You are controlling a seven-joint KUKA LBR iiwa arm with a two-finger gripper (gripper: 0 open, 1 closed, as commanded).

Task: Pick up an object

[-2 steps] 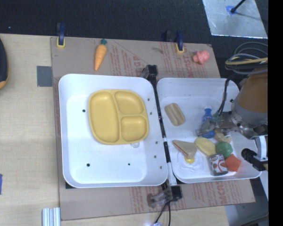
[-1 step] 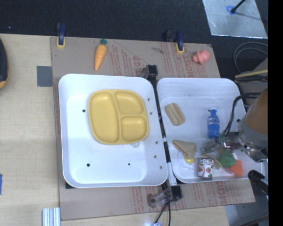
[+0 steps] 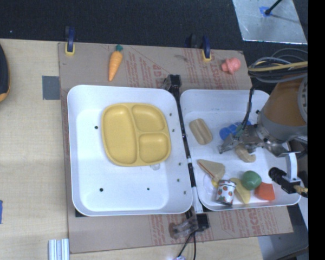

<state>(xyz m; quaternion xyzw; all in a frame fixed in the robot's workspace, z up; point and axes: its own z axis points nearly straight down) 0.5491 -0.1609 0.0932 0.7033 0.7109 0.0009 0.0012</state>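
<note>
We see the gripper (image 3: pixel 231 143) low in the right bin (image 3: pixel 216 99), between a blue toy (image 3: pixel 228 131) and a tan piece (image 3: pixel 245 155), so we should go slowly.

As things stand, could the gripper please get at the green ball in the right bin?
Probably yes: the green ball lies uncovered just below the gripper, though the orange block and a yellow piece crowd it.
</note>
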